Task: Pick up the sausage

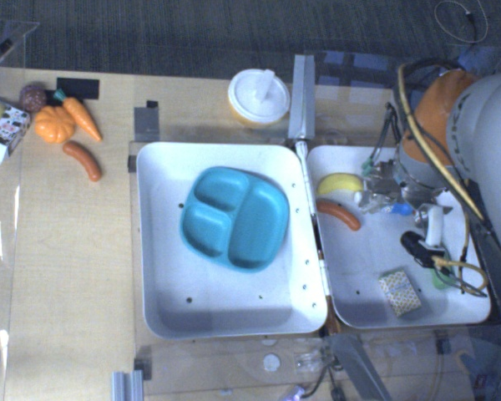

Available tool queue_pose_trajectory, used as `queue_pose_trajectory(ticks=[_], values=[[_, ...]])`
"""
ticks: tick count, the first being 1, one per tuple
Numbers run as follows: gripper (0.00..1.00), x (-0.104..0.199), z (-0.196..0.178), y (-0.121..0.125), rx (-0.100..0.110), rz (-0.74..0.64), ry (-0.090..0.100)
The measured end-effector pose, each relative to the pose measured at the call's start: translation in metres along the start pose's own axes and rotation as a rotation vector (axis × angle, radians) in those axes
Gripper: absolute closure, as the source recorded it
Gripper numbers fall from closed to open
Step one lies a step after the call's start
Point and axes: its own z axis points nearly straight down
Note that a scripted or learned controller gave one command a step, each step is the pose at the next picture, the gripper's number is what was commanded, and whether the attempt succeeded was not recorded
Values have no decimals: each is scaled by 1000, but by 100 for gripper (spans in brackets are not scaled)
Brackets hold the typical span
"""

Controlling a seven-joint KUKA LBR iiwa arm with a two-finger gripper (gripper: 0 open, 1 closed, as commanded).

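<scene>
A reddish-brown sausage (338, 215) lies in the right bin (363, 307), close to its left wall and just below a yellow banana-like piece (340, 184). My gripper (374, 192) reaches in from the right. It hangs just right of the yellow piece and a little above and to the right of the sausage's right end. Nothing shows held in it. The grey arm with its orange band (438, 107) covers the bin's upper right corner.
A blue divided plate (234, 217) sits in the left bin (163, 307). A tan checkered block (399, 291) and a small green item (438, 279) lie in the right bin. On the bench at left are a second sausage (82, 159), a carrot (85, 117) and an orange pumpkin (53, 124). A white lidded cup (259, 96) stands behind the bins.
</scene>
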Motion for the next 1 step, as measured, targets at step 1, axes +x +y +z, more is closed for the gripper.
queue_pose_trajectory(ticks=[1], values=[[100, 17, 25, 57, 26, 253, 2]])
